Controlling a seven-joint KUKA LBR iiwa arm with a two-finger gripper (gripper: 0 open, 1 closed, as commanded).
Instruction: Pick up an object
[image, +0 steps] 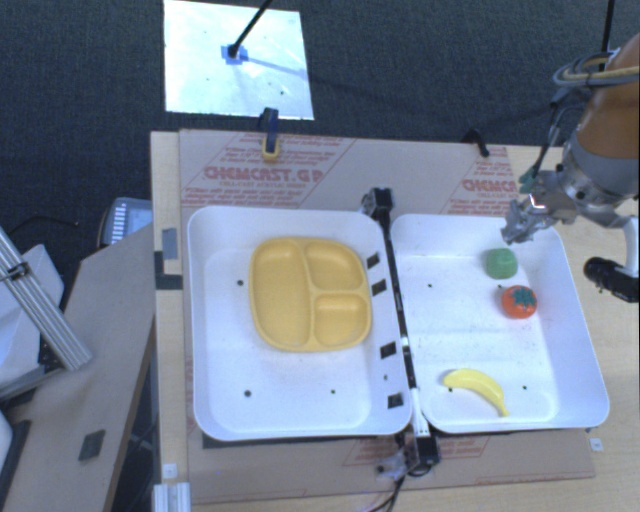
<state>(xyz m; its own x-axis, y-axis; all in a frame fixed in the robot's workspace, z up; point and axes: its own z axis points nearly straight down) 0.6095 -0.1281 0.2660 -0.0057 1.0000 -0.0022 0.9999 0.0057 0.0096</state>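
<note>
From my station I see a banana nearest in the right bin, then a tomato, a green ball just under the tool, whose grip I cannot tell, and a yellow tray in the left bin.

You see smooth white plastic bins, a glossy yellow plastic tray, and a matt wooden table.

Open floor between tomato (banana)
</note>
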